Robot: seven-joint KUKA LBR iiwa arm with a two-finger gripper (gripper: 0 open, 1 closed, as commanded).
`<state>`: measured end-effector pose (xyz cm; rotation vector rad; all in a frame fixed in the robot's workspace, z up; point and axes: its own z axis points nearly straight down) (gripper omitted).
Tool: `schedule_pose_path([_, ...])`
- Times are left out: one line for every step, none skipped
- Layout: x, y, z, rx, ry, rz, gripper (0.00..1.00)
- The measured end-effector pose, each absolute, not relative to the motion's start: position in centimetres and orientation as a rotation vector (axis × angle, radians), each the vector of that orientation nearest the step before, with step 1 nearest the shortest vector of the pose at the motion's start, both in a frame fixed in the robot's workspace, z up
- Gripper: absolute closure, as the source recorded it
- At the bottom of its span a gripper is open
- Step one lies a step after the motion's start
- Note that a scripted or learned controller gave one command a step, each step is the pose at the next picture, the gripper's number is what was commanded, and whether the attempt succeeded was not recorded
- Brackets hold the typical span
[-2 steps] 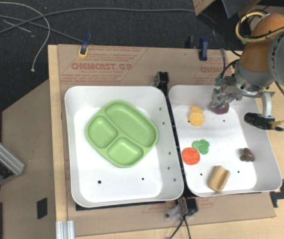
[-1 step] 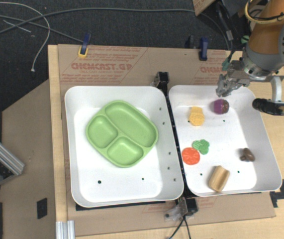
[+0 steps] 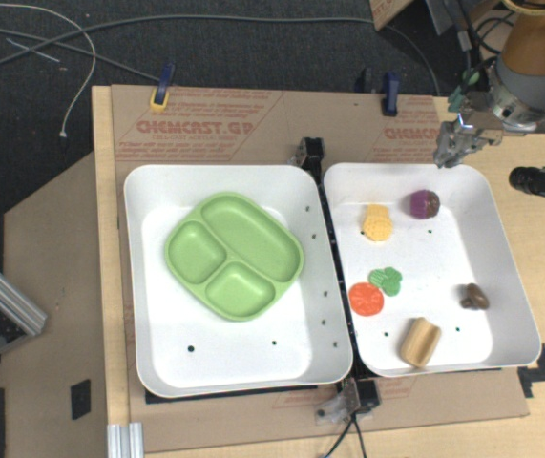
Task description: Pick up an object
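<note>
Above the right bin's [image 3: 501, 256] far edge, claw [image 3: 450, 155] poised, grip state impossible to tell, approach step only; next, down onto purple object [image 3: 423, 203] just inside that far edge.

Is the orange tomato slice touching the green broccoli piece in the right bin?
Touching. The camera view shows the tomato slice meeting the lower left edge of the broccoli piece, no white bin floor between them.

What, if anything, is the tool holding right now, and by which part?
Nothing is held. The tool hovers over the far rim of the right bin, with no object between its tips; the purple item lies nearest, untouched.
</note>
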<state>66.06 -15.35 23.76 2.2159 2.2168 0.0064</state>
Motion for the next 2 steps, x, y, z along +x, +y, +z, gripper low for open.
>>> schedule_pose_path([66.2, -15.3, 28.4, 2.215, 2.218, 0.006, 1.0])
schedule_pose_path([66.4, -9.7, 26.3, 2.218, 2.231, 0.0, 1.0])
